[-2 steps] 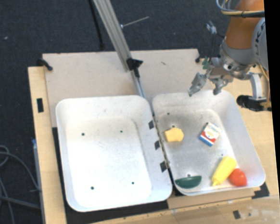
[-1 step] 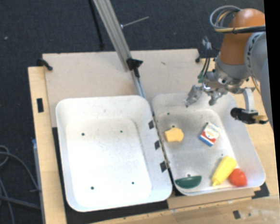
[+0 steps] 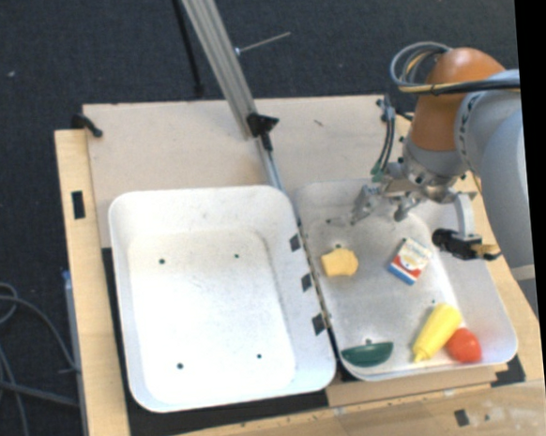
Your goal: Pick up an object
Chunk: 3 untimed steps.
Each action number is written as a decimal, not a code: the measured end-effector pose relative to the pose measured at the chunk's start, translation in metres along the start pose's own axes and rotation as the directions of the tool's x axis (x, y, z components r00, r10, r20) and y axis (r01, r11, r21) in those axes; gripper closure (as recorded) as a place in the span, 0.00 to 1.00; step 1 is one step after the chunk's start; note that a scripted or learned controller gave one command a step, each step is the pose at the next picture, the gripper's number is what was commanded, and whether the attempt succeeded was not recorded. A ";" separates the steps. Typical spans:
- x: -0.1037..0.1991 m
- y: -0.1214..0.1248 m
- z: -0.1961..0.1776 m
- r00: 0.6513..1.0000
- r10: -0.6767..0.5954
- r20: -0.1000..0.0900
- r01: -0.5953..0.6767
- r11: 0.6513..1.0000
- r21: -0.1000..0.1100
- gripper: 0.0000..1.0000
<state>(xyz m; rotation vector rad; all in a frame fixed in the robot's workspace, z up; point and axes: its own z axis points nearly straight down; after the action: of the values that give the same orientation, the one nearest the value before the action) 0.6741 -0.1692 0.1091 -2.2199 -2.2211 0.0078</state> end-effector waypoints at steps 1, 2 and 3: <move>-0.001 0.003 -0.017 1.000 -0.001 0.003 0.001 1.000 -0.011 1.00; -0.005 -0.001 -0.081 1.000 0.005 -0.001 -0.005 1.000 -0.013 1.00; -0.007 0.000 -0.123 1.000 0.002 -0.001 -0.002 1.000 -0.012 1.00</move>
<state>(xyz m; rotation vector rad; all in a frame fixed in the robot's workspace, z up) 0.6745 -0.1755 0.2320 -2.2278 -2.2243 -0.0061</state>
